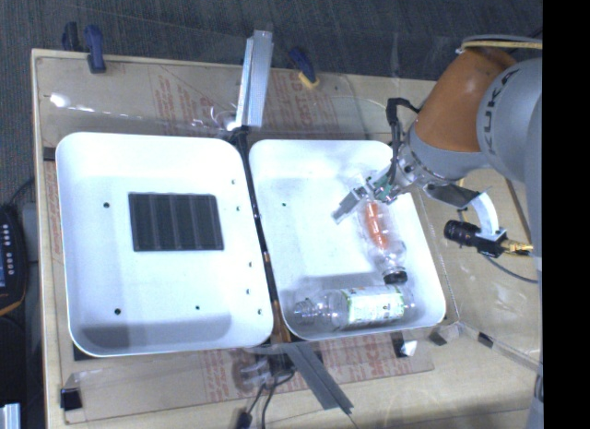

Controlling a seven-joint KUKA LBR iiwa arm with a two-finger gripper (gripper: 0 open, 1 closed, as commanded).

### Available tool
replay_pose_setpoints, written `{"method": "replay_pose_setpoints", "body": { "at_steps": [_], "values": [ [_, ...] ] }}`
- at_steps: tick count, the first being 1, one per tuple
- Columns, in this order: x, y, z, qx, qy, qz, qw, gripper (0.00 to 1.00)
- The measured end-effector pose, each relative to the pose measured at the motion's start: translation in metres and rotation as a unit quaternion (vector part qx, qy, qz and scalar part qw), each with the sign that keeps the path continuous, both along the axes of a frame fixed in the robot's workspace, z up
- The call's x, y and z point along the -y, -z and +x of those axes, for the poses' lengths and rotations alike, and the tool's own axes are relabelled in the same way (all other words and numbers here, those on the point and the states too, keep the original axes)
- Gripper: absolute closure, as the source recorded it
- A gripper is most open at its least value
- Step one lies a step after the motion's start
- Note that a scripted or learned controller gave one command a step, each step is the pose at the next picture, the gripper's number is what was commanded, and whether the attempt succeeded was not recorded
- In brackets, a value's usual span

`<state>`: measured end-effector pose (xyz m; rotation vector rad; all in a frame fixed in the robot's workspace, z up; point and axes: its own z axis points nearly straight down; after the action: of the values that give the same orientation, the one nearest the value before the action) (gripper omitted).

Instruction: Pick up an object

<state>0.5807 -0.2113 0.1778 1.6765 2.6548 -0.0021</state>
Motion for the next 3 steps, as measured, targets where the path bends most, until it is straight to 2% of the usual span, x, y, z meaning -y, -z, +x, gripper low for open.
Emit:
{"method": "replay_pose_setpoints", "body": {
  "at_steps": [1,2,3],
  "values": [
    [0.000,0.009,0.012,0.000,-0.003,0.0003,1.0000,0.00],
    [-0.001,-0.009,-0.060,-0.001,-0.023,0.0010,0.9997,0.00],
    [-0.002,0.001,-0.004,-0.001,-0.031,0.0012,0.9995,0.00]
  ]
}}
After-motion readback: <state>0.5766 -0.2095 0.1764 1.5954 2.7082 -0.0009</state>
